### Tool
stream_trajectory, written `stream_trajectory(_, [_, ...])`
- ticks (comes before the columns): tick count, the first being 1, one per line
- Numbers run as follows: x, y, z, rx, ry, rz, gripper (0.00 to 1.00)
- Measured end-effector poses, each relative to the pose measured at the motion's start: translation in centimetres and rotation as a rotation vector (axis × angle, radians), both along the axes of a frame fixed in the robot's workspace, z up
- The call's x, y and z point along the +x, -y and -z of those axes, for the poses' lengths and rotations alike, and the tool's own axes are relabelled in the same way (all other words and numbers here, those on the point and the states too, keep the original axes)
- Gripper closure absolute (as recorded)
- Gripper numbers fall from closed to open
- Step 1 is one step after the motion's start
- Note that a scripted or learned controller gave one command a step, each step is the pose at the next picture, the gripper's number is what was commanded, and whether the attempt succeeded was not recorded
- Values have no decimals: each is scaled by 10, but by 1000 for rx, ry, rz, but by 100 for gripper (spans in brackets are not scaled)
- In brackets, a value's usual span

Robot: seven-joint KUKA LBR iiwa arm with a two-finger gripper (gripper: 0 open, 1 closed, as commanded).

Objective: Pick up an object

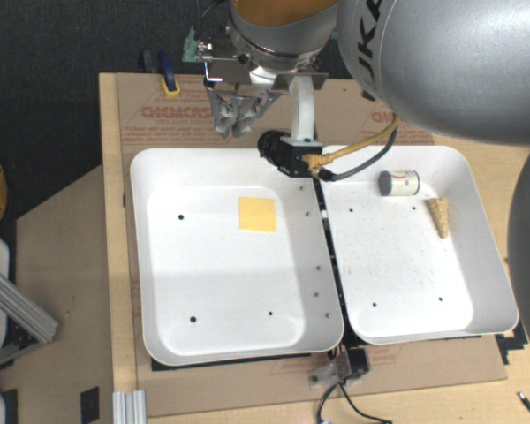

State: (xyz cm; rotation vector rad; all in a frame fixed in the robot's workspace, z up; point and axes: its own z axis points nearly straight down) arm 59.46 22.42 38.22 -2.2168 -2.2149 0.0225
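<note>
Filling the top right corner, the grey arm (459, 42) reaches to the gripper (236, 117), which hangs above the cardboard behind the left bin (159, 237) with its fingers close together and holding nothing, while a yellow square (257, 214) lies flat in this bin and a small cylinder (398, 183) and a cone-shaped piece (439, 215) lie in the right bin (477, 272).

Tan board (115, 325) on dark floor (44, 78), aluminium rail (18, 303) at left
</note>
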Motion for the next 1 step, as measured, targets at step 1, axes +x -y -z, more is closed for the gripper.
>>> stream_trajectory(1, [-28, 0, -20, 5, 12, -2, 100])
